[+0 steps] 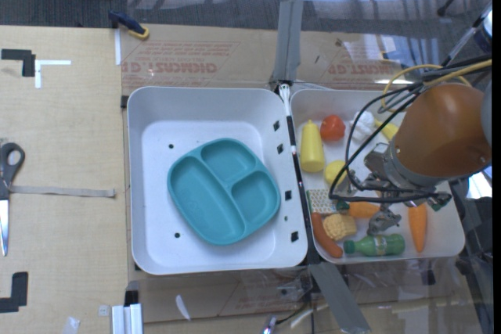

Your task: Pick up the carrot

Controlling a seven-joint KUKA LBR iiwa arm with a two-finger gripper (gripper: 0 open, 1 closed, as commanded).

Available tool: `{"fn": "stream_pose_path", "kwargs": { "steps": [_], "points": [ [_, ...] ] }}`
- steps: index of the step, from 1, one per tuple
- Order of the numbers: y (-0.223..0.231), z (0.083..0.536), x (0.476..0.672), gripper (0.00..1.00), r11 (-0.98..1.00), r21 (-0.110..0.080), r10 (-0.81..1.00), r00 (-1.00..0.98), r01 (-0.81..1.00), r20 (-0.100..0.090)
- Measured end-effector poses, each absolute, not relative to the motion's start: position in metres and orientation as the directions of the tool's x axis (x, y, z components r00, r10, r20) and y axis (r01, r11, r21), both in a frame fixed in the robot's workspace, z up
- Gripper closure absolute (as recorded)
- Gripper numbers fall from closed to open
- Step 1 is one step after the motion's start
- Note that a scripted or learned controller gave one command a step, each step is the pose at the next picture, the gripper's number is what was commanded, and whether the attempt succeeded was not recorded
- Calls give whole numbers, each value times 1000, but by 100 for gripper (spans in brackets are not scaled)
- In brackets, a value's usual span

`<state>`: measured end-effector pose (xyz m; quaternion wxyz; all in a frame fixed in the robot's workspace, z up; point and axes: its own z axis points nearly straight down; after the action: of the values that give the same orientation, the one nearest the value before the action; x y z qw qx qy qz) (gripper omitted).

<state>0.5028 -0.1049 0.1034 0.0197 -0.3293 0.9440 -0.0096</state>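
An orange tapered carrot [418, 226] lies in the right bin [450, 245] near its front right corner, tip pointing to the front. My gripper [382, 221] hangs low just left of it, above the green bottle [376, 246]. Another orange piece [362, 209] lies partly under the wrist, and its shape is unclear. The arm's orange band [438, 129] covers the bin's right middle.
Also in the right bin are a yellow bottle [311, 145], a red tomato [333, 127], a lemon [337, 172], a corn cob [339, 227] and a reddish-orange piece [325, 238]. The left bin [149, 192] holds a teal divided plate [224, 190]. Scissors [8, 168] lie at far left.
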Motion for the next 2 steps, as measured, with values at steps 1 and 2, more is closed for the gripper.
{"fn": "stream_pose_path", "kwargs": {
  "steps": [1, 2],
  "points": [
    [-101, 103, 503, 0, 739, -34, -673, -739, -673, -27],
    [-100, 108, 498, 0, 794, -33, -608, -793, -607, -34]
  ]
}}
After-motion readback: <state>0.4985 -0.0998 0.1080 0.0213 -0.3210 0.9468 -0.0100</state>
